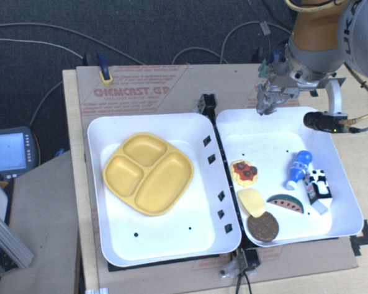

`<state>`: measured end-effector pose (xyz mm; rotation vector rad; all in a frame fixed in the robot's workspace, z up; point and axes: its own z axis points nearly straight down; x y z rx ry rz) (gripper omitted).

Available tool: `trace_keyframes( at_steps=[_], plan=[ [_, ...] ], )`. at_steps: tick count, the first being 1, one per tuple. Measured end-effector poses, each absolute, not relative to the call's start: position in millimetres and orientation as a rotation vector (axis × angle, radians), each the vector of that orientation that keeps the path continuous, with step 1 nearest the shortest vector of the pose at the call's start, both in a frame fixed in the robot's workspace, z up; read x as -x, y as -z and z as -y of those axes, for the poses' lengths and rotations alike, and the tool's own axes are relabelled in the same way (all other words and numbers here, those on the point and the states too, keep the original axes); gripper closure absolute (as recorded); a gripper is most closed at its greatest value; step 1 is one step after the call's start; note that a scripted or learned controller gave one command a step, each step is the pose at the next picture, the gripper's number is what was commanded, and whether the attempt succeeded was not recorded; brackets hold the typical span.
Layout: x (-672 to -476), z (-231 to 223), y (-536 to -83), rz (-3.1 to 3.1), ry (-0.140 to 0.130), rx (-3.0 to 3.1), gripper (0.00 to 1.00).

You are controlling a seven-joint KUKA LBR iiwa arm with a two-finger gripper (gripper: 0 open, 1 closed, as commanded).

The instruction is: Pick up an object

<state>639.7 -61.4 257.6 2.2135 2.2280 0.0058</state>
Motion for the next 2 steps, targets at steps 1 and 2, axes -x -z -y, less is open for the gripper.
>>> trace_keyframes(
  at_steps=[1,2],
  plan=[
    [-644.9,13.4,-257.7,-2.227,-0.004,-2.214,1.0],
    [-645.9,-37.7,-235.1,-2.232,0.002,-2.219,1.0]
  ],
)
